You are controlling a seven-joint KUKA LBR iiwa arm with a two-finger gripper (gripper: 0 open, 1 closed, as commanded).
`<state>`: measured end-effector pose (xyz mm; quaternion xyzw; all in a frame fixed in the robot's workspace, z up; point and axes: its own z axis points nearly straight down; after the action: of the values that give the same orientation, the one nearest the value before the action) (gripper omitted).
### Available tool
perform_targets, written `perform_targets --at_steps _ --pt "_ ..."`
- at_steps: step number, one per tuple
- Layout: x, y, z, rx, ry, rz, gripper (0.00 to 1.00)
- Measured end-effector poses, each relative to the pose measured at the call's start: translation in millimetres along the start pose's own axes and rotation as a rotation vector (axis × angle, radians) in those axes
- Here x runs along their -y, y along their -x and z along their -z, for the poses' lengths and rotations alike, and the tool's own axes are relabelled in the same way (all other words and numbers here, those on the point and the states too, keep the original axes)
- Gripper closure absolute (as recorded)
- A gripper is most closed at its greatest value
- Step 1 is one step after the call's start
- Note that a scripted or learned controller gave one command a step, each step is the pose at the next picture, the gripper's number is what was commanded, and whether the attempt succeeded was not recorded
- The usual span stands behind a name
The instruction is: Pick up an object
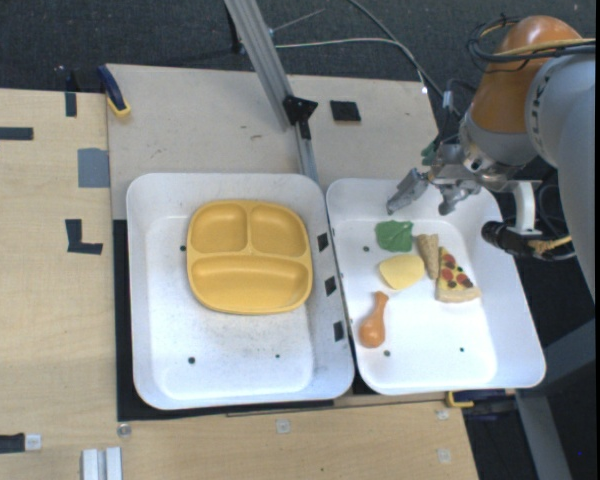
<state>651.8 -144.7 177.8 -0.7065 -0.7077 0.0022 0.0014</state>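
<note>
My gripper [422,200] hangs open over the far part of the right bin [500,353], its two fingers spread with nothing between them. Just below it lies a green leafy toy [393,235]. Beside that sit a yellow wedge [401,272], a pizza slice [452,278] and a tan piece [427,250]. An orange drumstick [373,322] lies nearer the front. A yellow divided plate [249,255] rests in the left bin [170,348].
A slanted metal pole [270,63] rises behind the bins and ends at a black clamp near their shared wall. Cables run across the dark floor at the back. A wooden bench surface [40,268] extends to the left.
</note>
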Motion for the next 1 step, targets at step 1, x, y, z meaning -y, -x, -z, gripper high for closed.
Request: perform_targets --at_steps 1 --pt "6.5 -9.0 -51.9 -0.001 -0.001 0.001 0.0"
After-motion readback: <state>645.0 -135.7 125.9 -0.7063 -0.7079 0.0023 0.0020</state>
